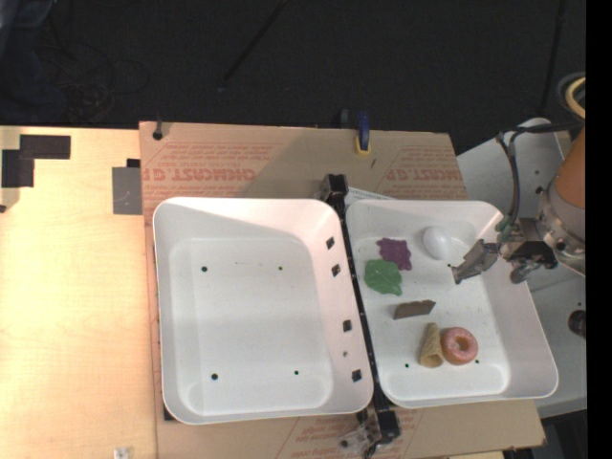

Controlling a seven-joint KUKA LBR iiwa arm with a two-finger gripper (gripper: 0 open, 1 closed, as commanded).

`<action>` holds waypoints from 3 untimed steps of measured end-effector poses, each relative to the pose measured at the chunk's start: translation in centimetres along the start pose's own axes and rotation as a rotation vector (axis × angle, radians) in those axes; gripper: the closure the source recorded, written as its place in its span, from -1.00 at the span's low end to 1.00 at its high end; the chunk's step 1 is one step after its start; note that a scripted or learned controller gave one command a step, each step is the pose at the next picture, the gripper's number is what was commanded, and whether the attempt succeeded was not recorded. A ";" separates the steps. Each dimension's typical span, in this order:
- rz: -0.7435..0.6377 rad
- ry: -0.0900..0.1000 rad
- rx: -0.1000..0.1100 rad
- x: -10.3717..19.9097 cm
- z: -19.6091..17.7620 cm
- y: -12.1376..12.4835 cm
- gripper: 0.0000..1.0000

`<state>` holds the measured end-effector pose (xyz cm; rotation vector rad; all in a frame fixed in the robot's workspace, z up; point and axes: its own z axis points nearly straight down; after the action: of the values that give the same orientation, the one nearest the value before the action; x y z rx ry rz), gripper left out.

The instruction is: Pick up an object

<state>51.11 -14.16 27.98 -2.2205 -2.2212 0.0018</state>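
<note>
Two shallow white bins sit side by side on the worktop (76, 285), over a sheet of brown cardboard (287, 161). The left bin (182, 237) shows bare white floor. The right bin (521, 352) holds the loose objects.

The hand (499, 262) reaches in from the right, over the right bin's far right part, with the grey arm and its orange band (572, 175) at the right edge. Its two dark fingers (470, 264) stand spread apart, with nothing between them. The left finger's tip lies just beside a white rounded object (438, 242), which rests near the bin's far wall; whether they touch cannot be told.

Left of the hand, a purple object (393, 251) lies close to the bin's left wall, and a green object (383, 276) sits just on its near side, touching or almost touching it. Nearer still, a small dark brown block (414, 309) lies flat towards the middle of the bin. In the near part, a pink ring-shaped doughnut (460, 345) rests against a tan cone-like piece (431, 345) on its left. All of these lie on the bin floor, apart from the hand.
</note>
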 end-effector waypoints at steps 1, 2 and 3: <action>0.000 0.001 0.002 0.0 -0.9 0.0 1.00; -0.007 0.001 -0.004 7.9 -8.6 -2.3 1.00; -0.003 0.002 0.008 11.8 -0.8 -1.2 1.00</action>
<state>49.92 -2.37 28.81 -2.2119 -2.2198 0.0092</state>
